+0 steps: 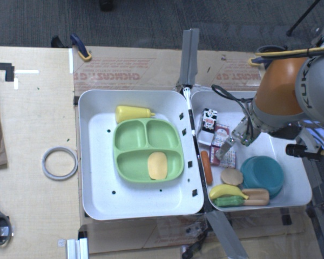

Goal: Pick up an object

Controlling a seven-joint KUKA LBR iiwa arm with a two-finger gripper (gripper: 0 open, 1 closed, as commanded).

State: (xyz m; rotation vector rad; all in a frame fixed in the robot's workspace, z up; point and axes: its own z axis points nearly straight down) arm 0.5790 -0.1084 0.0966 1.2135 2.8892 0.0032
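My gripper [225, 149] hangs low in the right bin [297, 198], over a pink and white packet [221, 136] near the bin's left wall. A small black and white carton [209, 120] lies just behind the packet. An orange sausage-shaped piece [206, 167] lies to the gripper's left. In front of it sit a tan round cookie [231, 176], a banana [227, 191], a green piece [228, 201] and a tan bun [257, 196]. A teal bowl [262, 175] rests to the right. Nothing is visibly lifted.
The left bin [97, 193] holds a green divided plate [147, 149] with a yellow piece [157, 165] on it, and a yellow bottle [133, 113] behind. A grey ring [60, 162] lies on the bench to the left. A metal divider [189, 58] stands between the bins.
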